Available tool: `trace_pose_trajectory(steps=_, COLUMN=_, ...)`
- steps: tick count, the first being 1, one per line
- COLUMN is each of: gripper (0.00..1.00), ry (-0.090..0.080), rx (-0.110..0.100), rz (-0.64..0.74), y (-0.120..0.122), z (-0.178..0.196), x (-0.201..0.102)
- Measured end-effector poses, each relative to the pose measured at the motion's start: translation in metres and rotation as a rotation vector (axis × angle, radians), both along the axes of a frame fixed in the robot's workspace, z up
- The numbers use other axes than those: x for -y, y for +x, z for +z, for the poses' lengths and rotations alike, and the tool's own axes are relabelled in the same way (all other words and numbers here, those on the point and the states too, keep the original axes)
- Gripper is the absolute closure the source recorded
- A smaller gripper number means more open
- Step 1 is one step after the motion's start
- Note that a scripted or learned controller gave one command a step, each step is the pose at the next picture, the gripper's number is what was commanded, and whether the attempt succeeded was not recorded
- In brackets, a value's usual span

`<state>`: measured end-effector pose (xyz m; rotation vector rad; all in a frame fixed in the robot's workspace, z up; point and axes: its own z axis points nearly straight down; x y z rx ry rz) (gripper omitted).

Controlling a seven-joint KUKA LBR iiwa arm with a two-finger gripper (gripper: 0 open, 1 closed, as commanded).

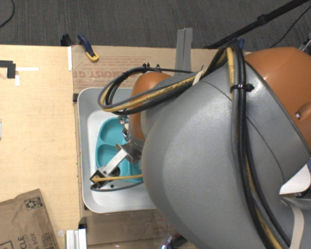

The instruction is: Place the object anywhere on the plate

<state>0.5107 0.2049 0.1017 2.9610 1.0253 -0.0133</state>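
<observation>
A teal divided plate [108,139] lies in the white bin [85,139] at the middle of the view. My grey arm with its orange band covers the plate's right part and most of the bin. The gripper [126,134] hangs low over the plate's right side, with only small metal parts showing under the wrist. Whatever lies beneath the arm is hidden.
Bare wooden bench [31,128] spreads to the left of the bin. A brown cardboard piece [20,222] lies at the lower left. A blue and yellow clamp [88,48] and a grey post [184,45] stand at the bench's far edge. A small black bracket [5,66] sits at the far left.
</observation>
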Motion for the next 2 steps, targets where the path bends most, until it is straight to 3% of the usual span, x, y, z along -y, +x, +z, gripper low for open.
trace_pose_trajectory(steps=1, gripper=1.00, ry=0.008, rx=0.009, rz=-0.233, y=0.029, z=-0.009, x=0.035)
trace_pose_trajectory(steps=2, gripper=1.00, ry=0.017, rx=0.012, rz=-0.465, y=-0.028, z=-0.007, x=0.089)
